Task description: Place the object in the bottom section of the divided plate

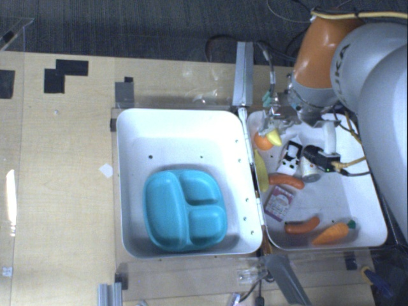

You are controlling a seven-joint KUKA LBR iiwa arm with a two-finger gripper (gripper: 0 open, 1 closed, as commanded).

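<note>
Two white bins sit side by side: the left bin (127,171) holds the blue divided plate (185,209), with bare floor around it. In the right bin (366,222), the gripper (275,116) hangs at the far left corner, just above a yellow-orange toy (268,139); its grasp cannot be told.

So the divided plate (185,210) is a light blue, rounded-square thing lying flat in the left bin (159,132), down toward the bin's 6 o'clock side. It's got three sections: one long one along its 9 o'clock side and two smaller ones stacked at 3 o'clock. All three look bare. Can't really tell which item is "the object".
</note>
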